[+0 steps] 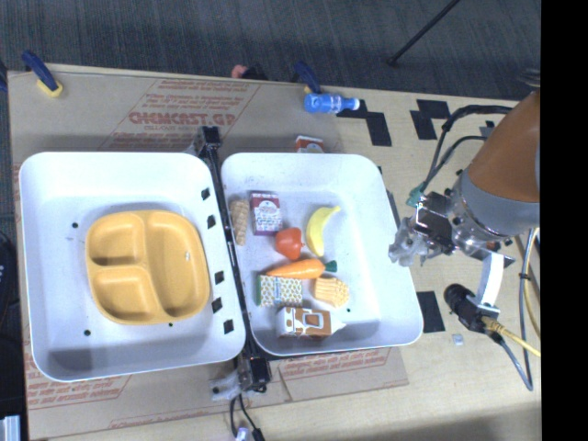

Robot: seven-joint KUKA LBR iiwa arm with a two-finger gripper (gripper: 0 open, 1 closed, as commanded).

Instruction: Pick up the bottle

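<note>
A yellow divided tray [147,266] sits in the left bin [37,338], far left of the gripper [404,248]. Toy food fills the right bin [390,315] beside it. The blue bottle [329,104] lies on the bench (outside both bins), up-left of the gripper, whose finger state I cannot tell.

Left bin [37,246]: divided tray [147,266] inside.
Right bin [386,274]: toy foods.
Bottle [329,104]: on the bench behind the right bin.
Gripper [404,249]: right of the right bin.
</note>
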